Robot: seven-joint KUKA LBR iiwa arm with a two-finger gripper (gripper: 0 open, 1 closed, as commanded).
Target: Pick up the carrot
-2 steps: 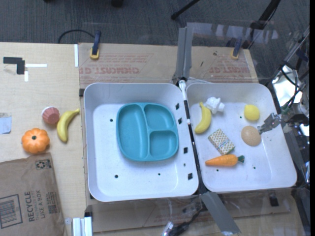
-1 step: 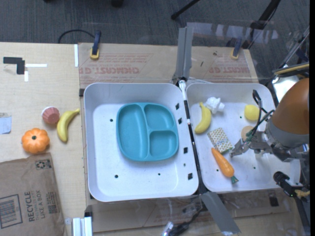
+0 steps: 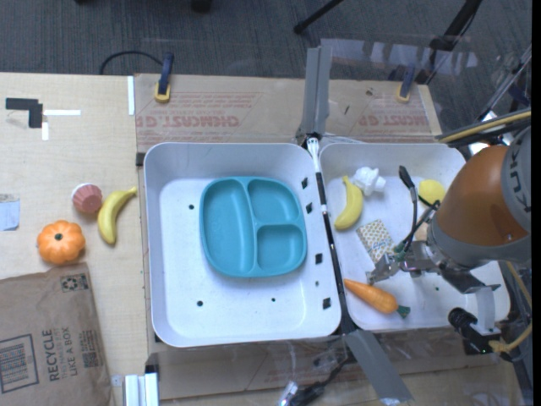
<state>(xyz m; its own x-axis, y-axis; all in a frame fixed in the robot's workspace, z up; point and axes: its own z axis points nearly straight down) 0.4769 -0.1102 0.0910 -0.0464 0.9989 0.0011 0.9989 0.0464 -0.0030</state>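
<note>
The orange carrot (image 3: 372, 296) lies near the front edge of the right bin (image 3: 423, 315), with its green end pointing right. My gripper (image 3: 385, 268) hangs just above and slightly behind the carrot, low over the bin floor. Nothing shows held in it. The arm's orange band (image 3: 482, 197) rises to the right of it.
The right bin also holds a yellow banana (image 3: 348, 203), a white crumpled object (image 3: 368, 178), a yellow lemon (image 3: 431, 191) and a speckled packet (image 3: 376, 238) just behind the gripper. A teal divided plate (image 3: 254, 227) sits in the left bin (image 3: 169, 269). A second banana (image 3: 114, 214) and a small pumpkin (image 3: 61, 242) lie on the bench to the left.
</note>
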